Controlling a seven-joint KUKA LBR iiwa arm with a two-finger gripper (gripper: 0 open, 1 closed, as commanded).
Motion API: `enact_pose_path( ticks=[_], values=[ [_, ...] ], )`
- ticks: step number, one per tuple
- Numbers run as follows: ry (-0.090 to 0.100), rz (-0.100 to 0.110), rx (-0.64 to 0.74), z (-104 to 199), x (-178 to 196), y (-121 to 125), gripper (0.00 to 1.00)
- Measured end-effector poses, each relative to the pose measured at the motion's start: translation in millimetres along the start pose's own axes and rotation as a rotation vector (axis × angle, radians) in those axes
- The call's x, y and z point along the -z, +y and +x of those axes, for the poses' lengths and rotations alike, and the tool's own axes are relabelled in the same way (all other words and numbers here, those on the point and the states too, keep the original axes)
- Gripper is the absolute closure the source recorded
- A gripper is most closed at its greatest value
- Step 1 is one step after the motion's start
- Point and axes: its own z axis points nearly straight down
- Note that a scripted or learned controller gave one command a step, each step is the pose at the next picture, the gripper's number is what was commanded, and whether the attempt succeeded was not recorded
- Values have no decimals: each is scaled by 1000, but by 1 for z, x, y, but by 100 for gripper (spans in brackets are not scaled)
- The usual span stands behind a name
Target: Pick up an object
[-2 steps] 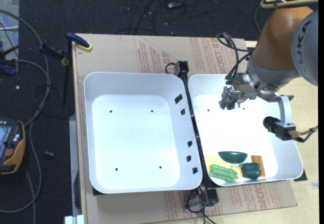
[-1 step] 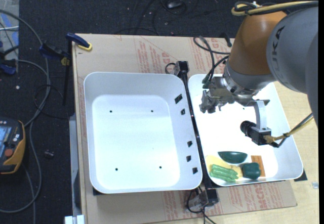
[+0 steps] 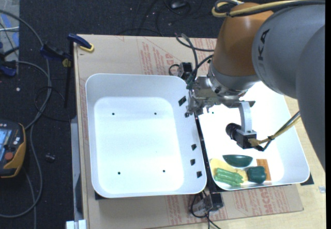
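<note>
Several small objects lie in the right bin's (image 3: 289,142) near corner: a dark green bowl-shaped piece (image 3: 238,160) over a yellow piece (image 3: 217,161), a light green ridged piece (image 3: 227,176), a dark green block (image 3: 257,174) and an orange-brown piece (image 3: 263,163). My gripper (image 3: 195,104) hangs under the orange wrist at the far left edge of the right bin, next to the divide between the bins. It is well away from the objects, and the wrist covers most of it. I see nothing held.
The left bin (image 3: 91,119) stands to the left with its wall against the right bin. A black cylinder (image 3: 238,135) on a bracket hangs from the wrist above the right bin's middle. Cables trail over the bench's far edge, and a clamp (image 3: 81,43) grips its far left corner.
</note>
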Motion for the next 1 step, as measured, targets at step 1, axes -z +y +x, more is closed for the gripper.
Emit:
enact_pose_path(
  ticks=[1],
  values=[
    [-1, 2, -1, 48, -12, 0, 100]
  ],
)
